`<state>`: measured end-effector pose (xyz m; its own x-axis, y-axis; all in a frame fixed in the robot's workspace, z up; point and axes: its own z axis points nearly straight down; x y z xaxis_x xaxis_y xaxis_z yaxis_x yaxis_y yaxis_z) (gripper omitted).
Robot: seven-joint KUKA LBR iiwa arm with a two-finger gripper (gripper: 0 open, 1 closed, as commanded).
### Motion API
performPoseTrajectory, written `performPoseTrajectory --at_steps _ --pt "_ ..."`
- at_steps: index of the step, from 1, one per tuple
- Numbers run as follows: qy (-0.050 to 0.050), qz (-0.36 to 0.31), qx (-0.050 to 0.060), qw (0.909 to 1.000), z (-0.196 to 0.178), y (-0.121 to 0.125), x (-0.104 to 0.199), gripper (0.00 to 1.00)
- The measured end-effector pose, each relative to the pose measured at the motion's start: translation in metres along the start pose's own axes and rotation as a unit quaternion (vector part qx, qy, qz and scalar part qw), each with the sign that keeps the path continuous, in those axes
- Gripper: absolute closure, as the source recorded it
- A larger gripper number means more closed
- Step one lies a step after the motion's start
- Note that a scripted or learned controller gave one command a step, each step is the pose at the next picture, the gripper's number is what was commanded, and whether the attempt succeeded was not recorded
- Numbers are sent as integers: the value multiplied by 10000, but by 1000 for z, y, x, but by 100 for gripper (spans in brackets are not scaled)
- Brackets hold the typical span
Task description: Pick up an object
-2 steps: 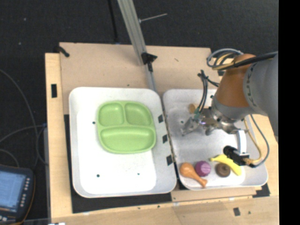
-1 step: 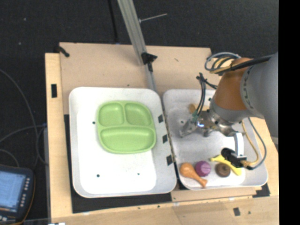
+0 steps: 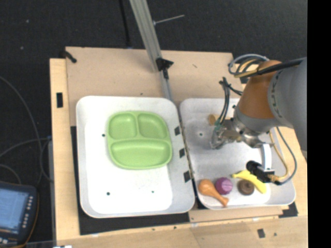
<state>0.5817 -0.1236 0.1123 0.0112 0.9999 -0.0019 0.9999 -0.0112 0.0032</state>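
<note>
Fingers [image 3: 218, 140] state unclear; glossy green sectioned plate [image 3: 139, 140], smooth rounded toys [image 3: 223, 185] in white bins.

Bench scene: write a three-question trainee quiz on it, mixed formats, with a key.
1. True or false: the green plate lies in the left bin.
2. Which object lies nearest the divide between the bins? A) banana B) orange pear C) brown ball
3. Fill in: the purple ball lies between the orange pear and the ____ ball.

Key: 1 true; 2 B; 3 brown. All four small objects lie along the right bin's near edge, while the gripper is farther back.
</note>
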Motion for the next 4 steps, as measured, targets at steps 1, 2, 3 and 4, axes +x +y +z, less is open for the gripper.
performPoseTrajectory --at_steps 1,2,3,4 --pt "-3 -11 -22 10000 -61 6 -9 100" --pt "-3 -22 -19 10000 -106 5 -15 100" --pt "-4 -63 -24 10000 -161 7 -17 100" --pt "10 -88 2 10000 -158 30 33 100"
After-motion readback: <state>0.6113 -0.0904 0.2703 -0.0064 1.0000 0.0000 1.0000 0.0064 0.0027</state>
